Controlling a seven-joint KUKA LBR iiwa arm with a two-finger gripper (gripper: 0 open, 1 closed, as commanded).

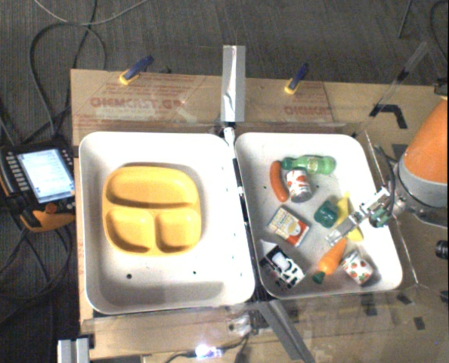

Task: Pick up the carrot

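Pincer (351,227) low in the right bin (376,274), just above the carrot (331,258)

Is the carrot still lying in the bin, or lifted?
Lying in the bin. The carrot rests slanted on the right bin's floor, with the gripper just above its upper end.

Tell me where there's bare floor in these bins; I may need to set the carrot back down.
Left bin: bare white strip along its near edge, below the yellow tray. Right bin: a small bare patch in the far-left corner, above the sausage. Crowded around the carrot, between the gripper, juice box and can.
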